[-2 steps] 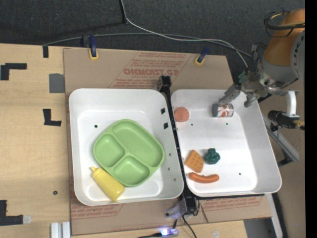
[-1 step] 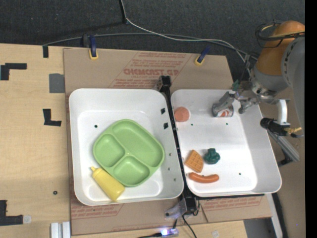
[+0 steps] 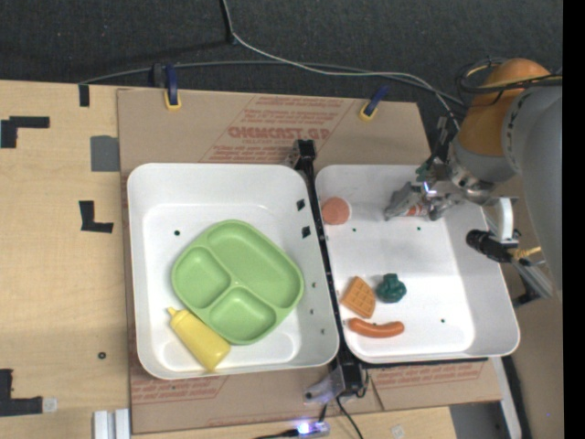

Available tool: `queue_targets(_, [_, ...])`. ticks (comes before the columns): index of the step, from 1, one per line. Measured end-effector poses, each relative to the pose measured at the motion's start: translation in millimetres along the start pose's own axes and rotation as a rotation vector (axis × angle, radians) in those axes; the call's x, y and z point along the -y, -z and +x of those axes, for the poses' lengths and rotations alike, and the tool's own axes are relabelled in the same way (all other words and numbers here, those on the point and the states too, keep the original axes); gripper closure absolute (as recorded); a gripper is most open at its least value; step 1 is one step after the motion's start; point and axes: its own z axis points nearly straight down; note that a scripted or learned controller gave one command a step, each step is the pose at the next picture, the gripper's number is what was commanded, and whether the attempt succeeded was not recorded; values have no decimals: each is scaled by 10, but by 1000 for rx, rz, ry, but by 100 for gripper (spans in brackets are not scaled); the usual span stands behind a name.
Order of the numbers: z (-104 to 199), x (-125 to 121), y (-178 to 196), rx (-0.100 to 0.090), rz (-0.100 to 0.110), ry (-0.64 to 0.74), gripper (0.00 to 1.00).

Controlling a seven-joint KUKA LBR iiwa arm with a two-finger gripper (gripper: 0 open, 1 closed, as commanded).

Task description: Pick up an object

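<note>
Nearest the camera, hot dog (image 3: pixel 375 328) lies well below-left of my gripper (image 3: pixel 419 205), long axis crosswise; finger state I cannot tell.

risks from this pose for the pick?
1. The end effector sits near the right bin's far wall, with the waffle, green toy and hot dog well toward the near side; closing here likely grabs nothing.
2. Those three lie close together, so a descent could nudge a neighbour.
3. The pink disc lies flat, likely hard to pinch.
</note>
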Motion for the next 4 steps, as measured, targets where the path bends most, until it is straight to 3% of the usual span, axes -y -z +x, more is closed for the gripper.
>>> queue_targets(1, [-4,-4,-173,3,-4,0,0])
queue_targets(2, [-7,6,-75,3,3,2,100])
queue_targets(4, [58,-77,1164,0,-10,0,100])
